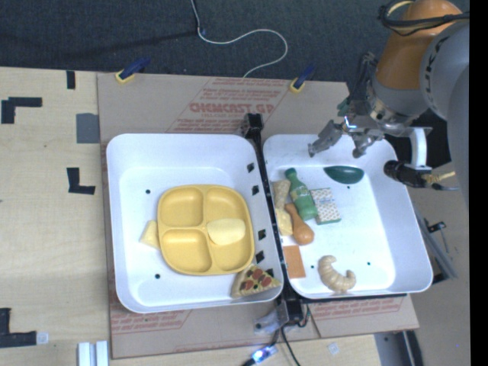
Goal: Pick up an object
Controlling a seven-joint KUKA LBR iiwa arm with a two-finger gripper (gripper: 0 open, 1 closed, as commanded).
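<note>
With the gripper [341,138] hanging fingers spread and empty over the right bin's [396,235] back rim, you should drop straight onto the dark green bowl-like piece [343,174] just beneath, clear of the green bottle [300,195].

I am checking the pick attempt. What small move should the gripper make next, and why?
Probably lower a little toward the dark green bowl-shaped piece. The open two-finger gripper hangs just above it, at the far edge of the right white bin, with nothing between its fingers, and that piece lies apart from the other items.
</note>
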